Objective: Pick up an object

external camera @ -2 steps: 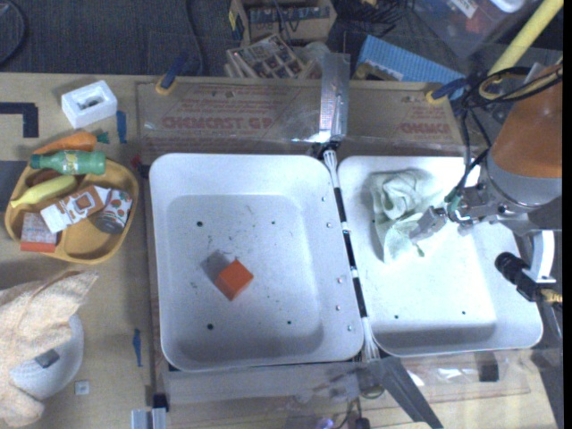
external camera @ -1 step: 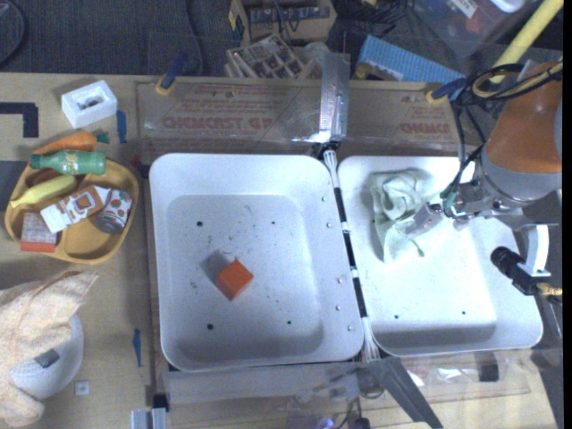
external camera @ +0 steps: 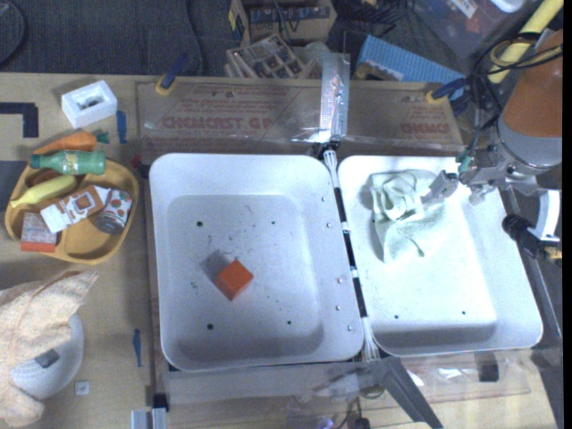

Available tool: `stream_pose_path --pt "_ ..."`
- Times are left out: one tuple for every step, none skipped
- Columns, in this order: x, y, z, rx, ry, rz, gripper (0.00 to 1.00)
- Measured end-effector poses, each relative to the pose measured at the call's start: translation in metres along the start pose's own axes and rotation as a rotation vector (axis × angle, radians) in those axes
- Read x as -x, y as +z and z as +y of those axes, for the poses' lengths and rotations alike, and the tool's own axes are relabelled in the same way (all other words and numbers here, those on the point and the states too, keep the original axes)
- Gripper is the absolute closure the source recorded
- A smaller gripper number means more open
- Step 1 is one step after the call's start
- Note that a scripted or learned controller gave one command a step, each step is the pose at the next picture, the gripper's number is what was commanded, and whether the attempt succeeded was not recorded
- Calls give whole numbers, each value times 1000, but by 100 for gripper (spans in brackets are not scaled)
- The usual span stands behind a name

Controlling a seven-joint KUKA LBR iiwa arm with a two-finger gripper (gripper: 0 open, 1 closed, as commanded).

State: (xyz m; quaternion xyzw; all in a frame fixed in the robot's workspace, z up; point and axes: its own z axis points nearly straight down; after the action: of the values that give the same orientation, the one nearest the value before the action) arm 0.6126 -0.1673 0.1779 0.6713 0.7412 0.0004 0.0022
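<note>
Here I am, reaching in from three o'clock, my grey arm (external camera: 536, 105) with its orange band hanging over the upper right corner of the right bin (external camera: 500, 320). My jaws (external camera: 444, 186) sit low at the cloth's two o'clock edge, right against the crumpled fabric. How wide they stand, I cannot tell; the metal blurs into the pale folds, and I see nothing clearly clamped between them.

The cloth (external camera: 402, 217) is a rumpled white-and-pale-green heap lying in the right bin's upper left part, around ten o'clock from that bin's centre, near the wall shared with the other bin.

Over in the left bin (external camera: 179, 195), an orange block (external camera: 235, 279) rests just below the middle, at about six o'clock, tilted cornerwise, with a small grey piece (external camera: 214, 264) touching it at ten o'clock. Dark specks dot that bin's floor.

Out at nine o'clock on the desk (external camera: 27, 92) sits a yellow bowl (external camera: 89, 248) of toy food: a green bottle (external camera: 70, 162), a banana (external camera: 40, 190), small packets. A white box (external camera: 88, 103) stands at the bowl's twelve o'clock, and a peach-coloured rag (external camera: 40, 324) lies at its six o'clock.
</note>
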Motion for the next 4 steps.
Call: stream_pose_path --pt "0 -11 1 5 -3 -3 100" --pt "0 -11 1 4 -3 -3 0" --pt "-24 70 11 -3 -275 4 0" --pt "-29 21 26 4 -545 -1 0"
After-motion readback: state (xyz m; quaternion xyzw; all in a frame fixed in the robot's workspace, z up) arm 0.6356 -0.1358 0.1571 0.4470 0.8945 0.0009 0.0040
